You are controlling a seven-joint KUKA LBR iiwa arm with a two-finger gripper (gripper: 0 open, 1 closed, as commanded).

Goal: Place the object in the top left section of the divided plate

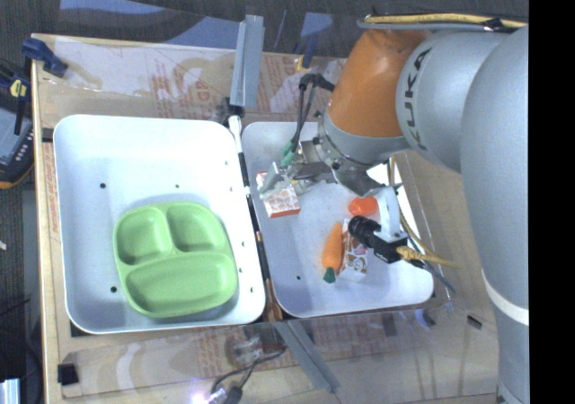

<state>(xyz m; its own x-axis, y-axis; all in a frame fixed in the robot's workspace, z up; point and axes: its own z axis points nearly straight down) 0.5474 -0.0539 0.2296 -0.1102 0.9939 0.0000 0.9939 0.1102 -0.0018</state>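
Your gripper [301,164] hangs low over the right bin [296,299], at its upper left part, and you cannot tell its state, since the bulky wrist covers it. The arm [431,79] bends in from the right, orange band uppermost. Just below the gripper lies a small carton [280,202] (red and white). Further right in that bin lie a carrot [333,248] and a small packet [357,260]. Left of the right bin, the green divided plate [175,260] sits in the left bin [81,169].

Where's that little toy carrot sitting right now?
The carrot lies in the right bin, toward its lower middle, beside a small carton on its right.
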